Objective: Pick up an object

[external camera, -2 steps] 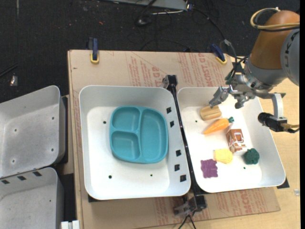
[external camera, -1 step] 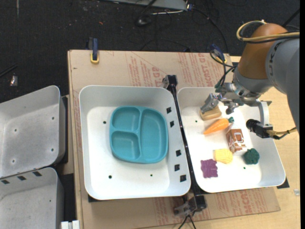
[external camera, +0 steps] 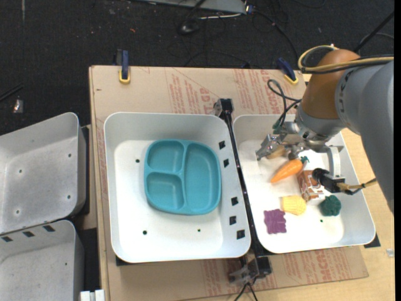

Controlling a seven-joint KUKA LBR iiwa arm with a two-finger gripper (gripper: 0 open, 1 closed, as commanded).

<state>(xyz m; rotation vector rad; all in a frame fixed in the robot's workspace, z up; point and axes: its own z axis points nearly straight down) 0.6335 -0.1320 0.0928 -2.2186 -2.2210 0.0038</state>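
Arm: grey with an orange band (external camera: pixel 326 83), reaching in from the right edge and bending down over the far part of the right bin.
Gripper: the gripper (external camera: pixel 273 147) hangs low over the right bin's far left part, its metal fingers pointing left and down. They appear spread a little, with nothing between them.
Right bin: the white right bin (external camera: pixel 351 234) holds all the small things, gathered in its middle and near part.
Carrot: an orange toy carrot (external camera: pixel 287 170) with a green top lies at a slant just below and right of the gripper, close to it but apart from the fingers.
Brown box: a small brown and white box (external camera: pixel 309 185) lies just right of the carrot's thick end.
Yellow piece: a yellow ridged toy (external camera: pixel 293 204) lies below the carrot, just beside the box.
Purple piece: a flat purple toy (external camera: pixel 274 221) lies nearest the bin's front, left of and below the yellow one.
Green piece: a dark green knobbly toy (external camera: pixel 330 206) lies right of the yellow one, near the bin's right wall.
Left bin: the white left bin (external camera: pixel 125 231) holds a turquoise divided plate (external camera: pixel 183 176) with three compartments, lying flat in its middle.
Counter: both bins sit side by side on a brown board (external camera: pixel 175 83) held by blue clamps (external camera: pixel 124 64) at its far edge.
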